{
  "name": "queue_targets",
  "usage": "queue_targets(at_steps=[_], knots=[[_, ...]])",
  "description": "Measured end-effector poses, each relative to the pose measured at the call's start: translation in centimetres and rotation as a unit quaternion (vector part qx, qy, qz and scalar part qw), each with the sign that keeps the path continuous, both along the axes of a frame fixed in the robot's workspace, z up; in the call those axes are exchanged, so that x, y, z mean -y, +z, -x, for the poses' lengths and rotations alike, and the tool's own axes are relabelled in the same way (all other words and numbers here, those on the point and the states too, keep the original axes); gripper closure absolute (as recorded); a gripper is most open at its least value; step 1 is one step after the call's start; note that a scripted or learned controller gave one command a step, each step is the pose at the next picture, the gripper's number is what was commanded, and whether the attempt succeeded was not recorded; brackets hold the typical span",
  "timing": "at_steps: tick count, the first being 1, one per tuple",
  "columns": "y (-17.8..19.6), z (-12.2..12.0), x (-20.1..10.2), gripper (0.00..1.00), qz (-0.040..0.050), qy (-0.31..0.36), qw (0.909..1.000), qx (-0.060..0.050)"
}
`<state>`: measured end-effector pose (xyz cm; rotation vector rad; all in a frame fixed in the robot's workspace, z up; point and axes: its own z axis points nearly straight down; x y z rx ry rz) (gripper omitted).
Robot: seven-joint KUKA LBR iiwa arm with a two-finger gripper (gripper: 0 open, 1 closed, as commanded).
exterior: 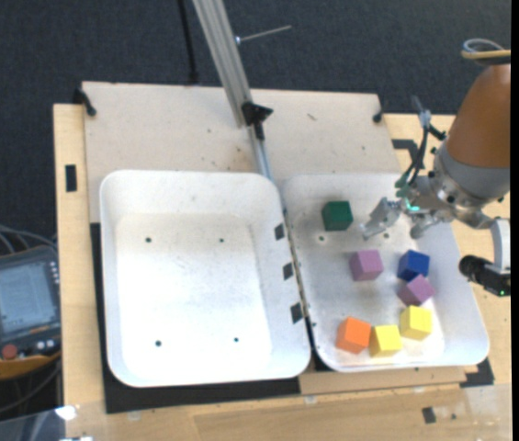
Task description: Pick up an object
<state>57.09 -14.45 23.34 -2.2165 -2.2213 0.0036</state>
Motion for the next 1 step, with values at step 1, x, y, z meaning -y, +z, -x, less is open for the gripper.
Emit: queue_targets(at_steps=[1], knots=[[0.27,-0.09,0.00,0.00,0.0003,-0.001,1.0000,0.003]])
